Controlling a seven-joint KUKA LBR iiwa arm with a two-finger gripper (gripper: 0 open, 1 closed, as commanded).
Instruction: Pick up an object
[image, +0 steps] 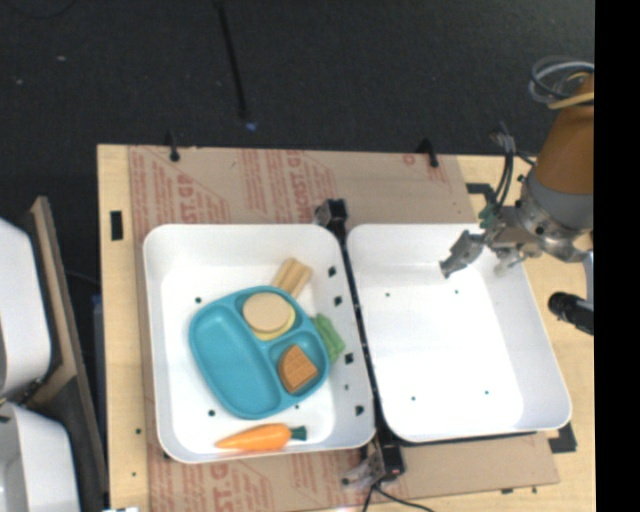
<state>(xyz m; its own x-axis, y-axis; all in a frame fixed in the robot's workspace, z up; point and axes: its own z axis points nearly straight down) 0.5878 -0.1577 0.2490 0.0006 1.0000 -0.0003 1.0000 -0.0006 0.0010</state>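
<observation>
Hovering over the right bin (520, 400), our gripper (470, 252), whose state we cannot tell, must cross to the carrot (262, 436).

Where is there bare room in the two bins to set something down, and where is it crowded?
The right bin has bare floor across its middle and front; the end effector hangs over its back edge. The left bin is crowded: blue tray, wooden block, carrot. Its bare floor is the back left corner.

arm (565, 150) cut off at right edge | green piece (331, 338) partly hidden behind blue tray (225, 360)
</observation>
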